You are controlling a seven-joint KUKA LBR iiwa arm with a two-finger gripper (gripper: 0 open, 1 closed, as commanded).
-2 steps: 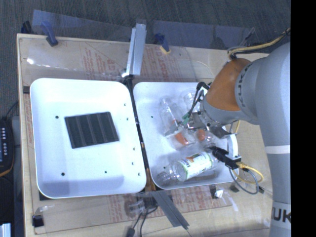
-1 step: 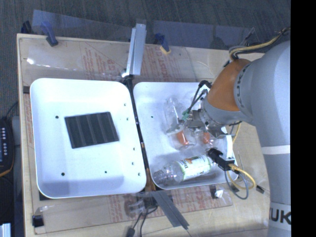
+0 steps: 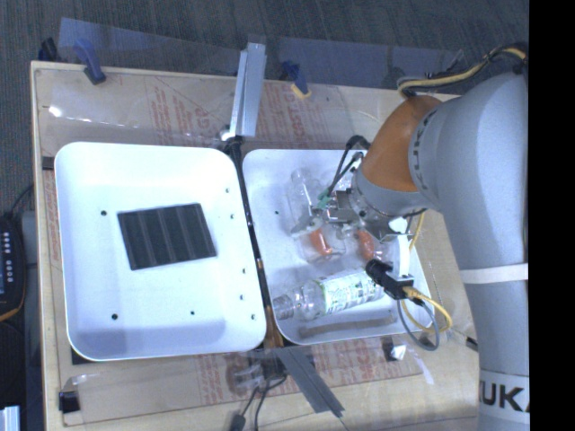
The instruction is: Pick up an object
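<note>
Across the bench (image 3: 135, 384), two shallow white bins are sitting side by side, and positions below are given relative to the right bin (image 3: 269, 241). To the left of the right bin, touching it along a shared edge, the left bin (image 3: 90, 312) is lying with a dark ribbed panel (image 3: 167, 235) resting near its middle. Over the right side of the right bin, the grey arm (image 3: 485, 187) is reaching in, with its orange band (image 3: 395, 155) sitting above the wrist. At the centre of the right bin, the tool (image 3: 334, 215) is hanging low among the contents; whether it is apart, together or clamped on anything cannot be told, because the wrist hardware and clear items are cluttering that spot. Along the lower part of the right bin, a clear plastic bottle (image 3: 328, 294) with a printed label is lying on its side. Below the bottle, a thin grey bar (image 3: 346, 330) is lying along the bin's lower wall. Just under the tool, a small orange object (image 3: 322, 243) is lying near a clear crumpled item (image 3: 301, 191), which is resting in the upper part of the right bin.
</note>
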